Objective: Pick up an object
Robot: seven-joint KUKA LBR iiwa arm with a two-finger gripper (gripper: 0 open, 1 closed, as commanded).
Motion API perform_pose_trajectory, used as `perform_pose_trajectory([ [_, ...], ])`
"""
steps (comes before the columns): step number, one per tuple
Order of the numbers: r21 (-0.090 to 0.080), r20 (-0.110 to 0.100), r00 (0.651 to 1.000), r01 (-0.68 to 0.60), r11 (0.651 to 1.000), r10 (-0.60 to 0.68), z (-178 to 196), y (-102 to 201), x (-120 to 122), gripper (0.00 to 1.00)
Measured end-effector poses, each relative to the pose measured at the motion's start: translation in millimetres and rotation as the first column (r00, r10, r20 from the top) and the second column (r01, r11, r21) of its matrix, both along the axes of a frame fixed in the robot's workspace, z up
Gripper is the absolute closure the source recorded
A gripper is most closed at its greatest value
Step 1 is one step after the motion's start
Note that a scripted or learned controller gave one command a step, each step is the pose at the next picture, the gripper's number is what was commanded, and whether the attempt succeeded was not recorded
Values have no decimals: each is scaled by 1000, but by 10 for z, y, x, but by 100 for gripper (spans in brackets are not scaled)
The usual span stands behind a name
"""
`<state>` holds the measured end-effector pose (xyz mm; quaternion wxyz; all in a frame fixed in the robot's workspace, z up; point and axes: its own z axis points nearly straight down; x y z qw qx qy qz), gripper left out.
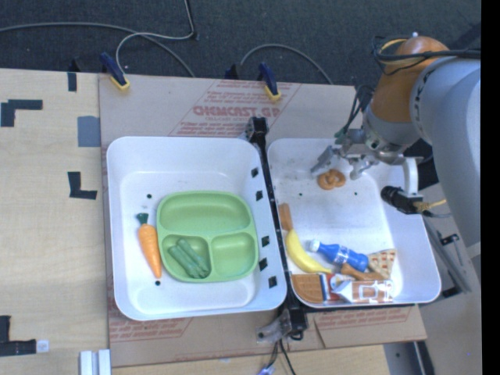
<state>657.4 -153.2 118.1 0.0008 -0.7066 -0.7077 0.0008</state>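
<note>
Green divided plate [208, 235] with beans [188, 257] in left bin [125, 162]

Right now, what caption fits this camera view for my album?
Robot gripper hovers open over a pretzel in the right bin.

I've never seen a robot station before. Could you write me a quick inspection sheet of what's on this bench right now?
Surface: cardboard sheet under two white bins, left bin and right bin.
Job's things: small brown pretzel-like toy in the right bin, directly below the gripper.
Clutter: right bin has a banana, blue bottle, waffle piece; left bin has a green divided plate holding green beans, carrot beside it.
Grippers: gripper open, fingers either side above the pretzel toy.
Cables: cable loops behind the bench.
Surroundings: two blue-and-yellow clamps pin the cardboard; dark carpet behind.
</note>
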Motion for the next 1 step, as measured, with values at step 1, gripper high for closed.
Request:
perform_pose_trajectory([
  [1,-2,4,1000,-1,1000,1,-318,-23,118,0],
])
